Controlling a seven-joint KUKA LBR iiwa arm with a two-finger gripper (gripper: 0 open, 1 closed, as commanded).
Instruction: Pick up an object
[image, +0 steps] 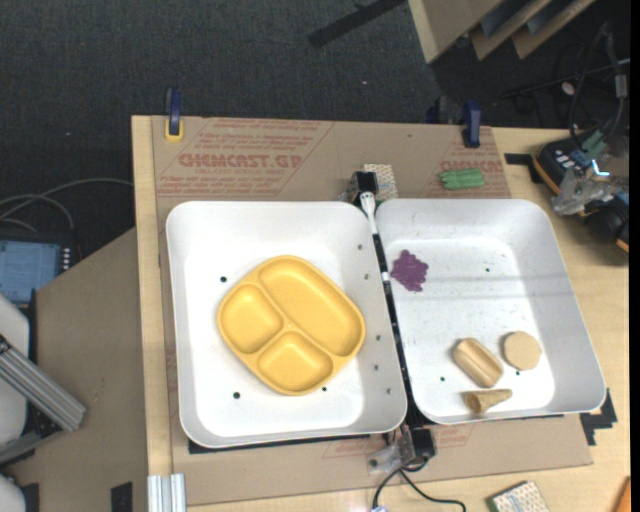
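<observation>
A yellow plate (290, 322) with three compartments lies in the middle of the left white bin (192, 300). In the right white bin (510, 255), a small purple object (409, 270) rests near the upper left wall. Near that bin's front right, a tan cylinder-shaped piece (477, 361) lies beside a round tan disc (521, 350). A small tan cone (487, 400) lies just in front of them, close to the front rim.
Both bins sit on a brown cardboard sheet (250, 160) clamped at the back edge. A small green object (462, 180) lies on the cardboard behind the right bin. Cables and dark equipment (585, 175) crowd the bench's far right.
</observation>
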